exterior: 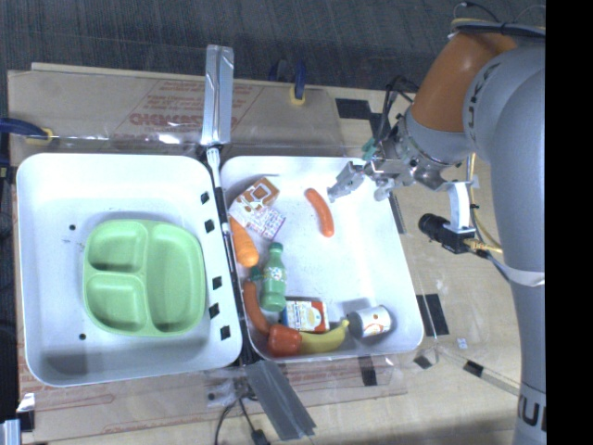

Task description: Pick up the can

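Observation:
The can is a small white and red tin lying on its side in the front right corner of the right bin, beside the tip of a banana. My gripper hovers over the back right part of the same bin, far behind the can. Its two fingers are spread open and hold nothing. The closest item to it is a red sausage, just to its left.
Along the right bin's left side lie a printed carton, a carrot, a green bottle, a juice box and a red pepper. The left bin holds a green divided tray.

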Action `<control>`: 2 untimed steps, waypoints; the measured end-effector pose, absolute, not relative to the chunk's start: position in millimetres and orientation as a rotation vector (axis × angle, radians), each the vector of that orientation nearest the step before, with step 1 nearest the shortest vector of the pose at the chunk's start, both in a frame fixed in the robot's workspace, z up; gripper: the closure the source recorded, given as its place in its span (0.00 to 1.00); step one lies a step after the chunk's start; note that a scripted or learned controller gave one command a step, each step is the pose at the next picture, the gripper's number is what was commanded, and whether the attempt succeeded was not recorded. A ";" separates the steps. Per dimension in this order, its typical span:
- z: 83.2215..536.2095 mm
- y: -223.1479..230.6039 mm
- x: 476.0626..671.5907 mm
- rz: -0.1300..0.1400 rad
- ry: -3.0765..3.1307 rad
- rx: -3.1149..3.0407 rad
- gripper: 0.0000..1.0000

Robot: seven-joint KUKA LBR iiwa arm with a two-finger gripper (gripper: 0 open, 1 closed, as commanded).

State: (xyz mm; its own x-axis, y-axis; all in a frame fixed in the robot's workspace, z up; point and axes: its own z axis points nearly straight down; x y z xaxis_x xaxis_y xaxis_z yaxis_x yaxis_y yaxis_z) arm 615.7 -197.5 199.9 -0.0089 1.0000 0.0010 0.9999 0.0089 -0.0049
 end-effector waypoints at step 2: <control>93.6 -106.8 657.3 0.003 -2.271 -2.176 0.00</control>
